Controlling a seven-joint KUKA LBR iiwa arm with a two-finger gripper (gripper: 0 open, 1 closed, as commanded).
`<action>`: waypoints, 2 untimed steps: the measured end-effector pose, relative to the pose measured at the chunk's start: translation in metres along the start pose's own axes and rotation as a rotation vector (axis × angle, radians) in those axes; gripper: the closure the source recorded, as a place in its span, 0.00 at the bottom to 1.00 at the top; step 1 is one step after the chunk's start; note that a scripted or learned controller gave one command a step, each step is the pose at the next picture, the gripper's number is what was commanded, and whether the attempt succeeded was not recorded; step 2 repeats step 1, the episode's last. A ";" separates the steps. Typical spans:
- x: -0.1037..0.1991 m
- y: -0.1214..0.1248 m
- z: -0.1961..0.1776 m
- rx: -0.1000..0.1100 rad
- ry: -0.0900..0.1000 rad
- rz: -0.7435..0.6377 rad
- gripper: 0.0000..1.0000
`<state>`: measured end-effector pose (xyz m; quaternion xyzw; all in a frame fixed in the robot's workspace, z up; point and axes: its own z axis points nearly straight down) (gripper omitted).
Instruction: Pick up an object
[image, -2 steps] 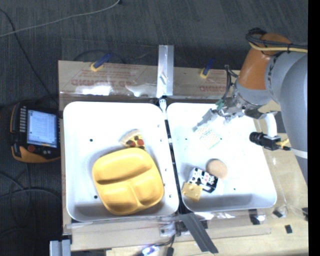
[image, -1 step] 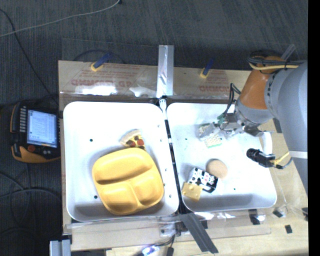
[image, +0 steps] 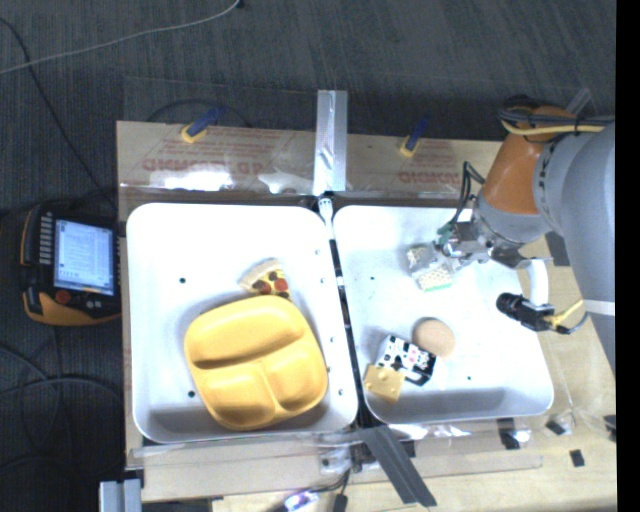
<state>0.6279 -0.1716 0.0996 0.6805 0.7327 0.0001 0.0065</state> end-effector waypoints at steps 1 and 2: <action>0.061 -0.019 -0.066 0.013 0.008 0.120 1.00; 0.061 -0.019 -0.066 0.013 0.008 0.120 1.00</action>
